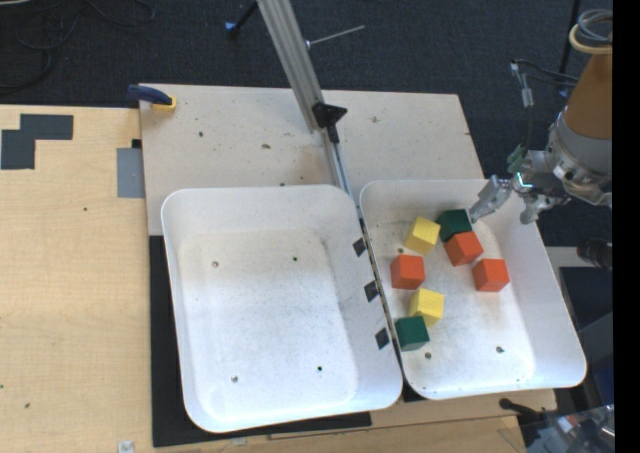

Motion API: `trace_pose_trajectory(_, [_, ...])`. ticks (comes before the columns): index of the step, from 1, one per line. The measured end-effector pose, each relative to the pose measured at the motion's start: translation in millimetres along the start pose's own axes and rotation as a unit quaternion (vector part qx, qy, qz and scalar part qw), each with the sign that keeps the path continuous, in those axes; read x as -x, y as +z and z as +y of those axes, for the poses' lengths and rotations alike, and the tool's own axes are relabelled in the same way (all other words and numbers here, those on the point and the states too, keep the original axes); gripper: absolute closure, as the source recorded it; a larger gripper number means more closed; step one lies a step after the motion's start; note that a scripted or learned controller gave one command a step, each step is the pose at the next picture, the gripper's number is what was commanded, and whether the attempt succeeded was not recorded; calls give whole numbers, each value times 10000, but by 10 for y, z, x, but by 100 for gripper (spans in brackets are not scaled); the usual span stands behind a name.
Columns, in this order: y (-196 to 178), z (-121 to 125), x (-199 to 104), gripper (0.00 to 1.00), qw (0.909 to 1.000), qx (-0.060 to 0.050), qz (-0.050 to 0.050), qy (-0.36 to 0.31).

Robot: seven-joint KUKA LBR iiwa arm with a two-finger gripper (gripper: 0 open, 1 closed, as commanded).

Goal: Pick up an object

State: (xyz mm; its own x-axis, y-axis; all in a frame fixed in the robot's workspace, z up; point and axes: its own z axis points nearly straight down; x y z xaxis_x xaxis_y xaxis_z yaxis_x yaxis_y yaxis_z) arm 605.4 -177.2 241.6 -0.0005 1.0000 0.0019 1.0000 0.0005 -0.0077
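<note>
Several small blocks lie in the right bin [520, 361]: a yellow block [423, 233], a green block [455, 222], and three orange blocks [463, 248], [407, 270], [490, 274]. Nearer the front are another yellow block [430, 303] and another green block [411, 331]. My gripper [508, 204] hangs over the bin's far right corner, just right of and behind the green block at the back. It is open, with nothing between its fingers [487, 199].
The left bin [200, 241] sits beside the right one, with black clips along the shared wall [368, 271]. A slanted aluminium bar [295, 51] rises from behind the bins. A blue-and-yellow clamp [152, 97] lies at the board's far left corner.
</note>
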Motion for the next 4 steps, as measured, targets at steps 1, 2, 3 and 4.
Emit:
trace_pose_trajectory(1, [-28,9,-1,0,10000,23,-7,-9])
trace_pose_trajectory(2, [490,40,87,0,10000,-2,-3,4])
trace_pose_trajectory(3, [930,49,69,0,10000,-1,0,7])
trace_pose_trajectory(4, [1473,35,58,0,10000,-5,2,19])
